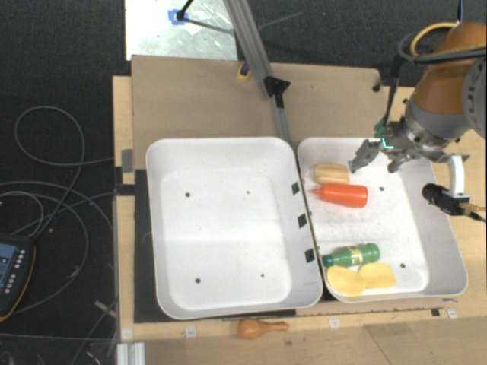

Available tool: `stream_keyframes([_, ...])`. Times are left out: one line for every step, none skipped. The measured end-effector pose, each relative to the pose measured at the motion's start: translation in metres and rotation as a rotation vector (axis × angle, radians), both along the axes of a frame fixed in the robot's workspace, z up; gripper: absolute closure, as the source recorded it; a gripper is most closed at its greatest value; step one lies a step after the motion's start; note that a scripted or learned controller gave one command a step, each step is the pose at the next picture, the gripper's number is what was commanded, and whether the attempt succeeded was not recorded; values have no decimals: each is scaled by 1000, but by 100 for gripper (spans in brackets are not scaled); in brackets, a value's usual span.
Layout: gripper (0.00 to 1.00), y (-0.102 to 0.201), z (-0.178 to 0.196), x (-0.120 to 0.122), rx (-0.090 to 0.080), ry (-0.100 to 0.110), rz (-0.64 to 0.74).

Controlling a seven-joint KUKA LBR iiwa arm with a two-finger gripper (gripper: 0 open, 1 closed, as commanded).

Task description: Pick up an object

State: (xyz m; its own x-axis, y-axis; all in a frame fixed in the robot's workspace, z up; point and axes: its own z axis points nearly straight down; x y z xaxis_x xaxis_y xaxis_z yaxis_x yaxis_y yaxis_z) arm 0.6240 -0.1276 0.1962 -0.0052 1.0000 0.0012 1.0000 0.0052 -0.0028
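The right bin [426, 226] holds a pale tan bread-like piece [332, 173], an orange-red carrot-shaped object [342, 195], a green bottle [351, 255] and two yellow pieces [361, 279] near its front edge. My gripper [378, 157] hangs over the back of the right bin, just right of the tan piece and above the orange object. Its two dark fingers [363, 157] are spread apart with nothing between them.
The left bin [163, 204] lies beside the right one, with a hinged divider between them. A grey pole [251, 44] slants across the back of the bench. A small brown pear-shaped object [259, 327] lies on the bench in front of the bins.
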Motion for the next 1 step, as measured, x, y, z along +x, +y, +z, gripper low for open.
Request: stream_keyframes([0,0,2,1,-1,-4,1])
